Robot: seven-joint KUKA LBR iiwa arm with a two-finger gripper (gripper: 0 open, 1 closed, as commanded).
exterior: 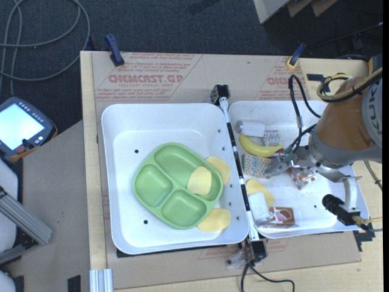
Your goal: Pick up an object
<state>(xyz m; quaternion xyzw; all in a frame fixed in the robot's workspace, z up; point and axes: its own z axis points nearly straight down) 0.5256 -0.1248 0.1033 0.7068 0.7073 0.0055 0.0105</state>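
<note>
Two white bins [121,163], one banana [260,148]

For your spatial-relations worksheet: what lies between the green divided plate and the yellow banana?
In the camera view, the two white bins' adjoining rims lie between the green divided plate and the yellow banana.

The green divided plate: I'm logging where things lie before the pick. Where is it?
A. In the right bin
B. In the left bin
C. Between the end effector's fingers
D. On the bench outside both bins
B: the green divided plate lies flat on the floor of the left bin, with pale yellow pieces on and beside it.
</note>
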